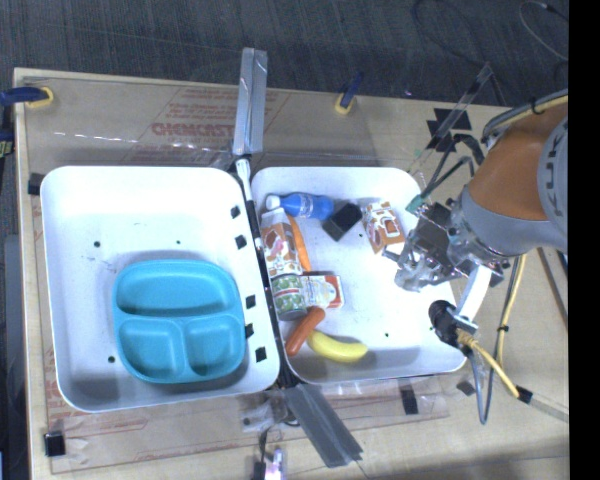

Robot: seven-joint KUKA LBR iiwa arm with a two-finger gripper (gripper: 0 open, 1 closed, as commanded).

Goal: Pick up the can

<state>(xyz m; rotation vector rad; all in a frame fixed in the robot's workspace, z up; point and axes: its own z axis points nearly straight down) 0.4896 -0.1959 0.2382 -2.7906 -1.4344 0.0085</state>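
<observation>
- White plastic bins, two, side by side on the surface.
- Left bin: one blue tray with three compartments, lying in the near half.
- Right bin: seven items counted.
  - One can, lying on its side along the left wall, label in red and white.
  - One bottle with a blue body, at the far wall, just beyond the can.
  - One small black block, just beside the bottle.
  - One small carton in red and white, near the black block.
  - One printed packet, touching the can's near end.
  - One orange-red sausage-shaped item, just below the packet.
  - One banana, near the front wall, touching the sausage-shaped item.
- Pincer: over the right edge of the right bin, well apart from the can. Cannot tell how it is set from this angle; nothing visibly in it.
- Arm: grey with the orange band, entering from the right.
</observation>
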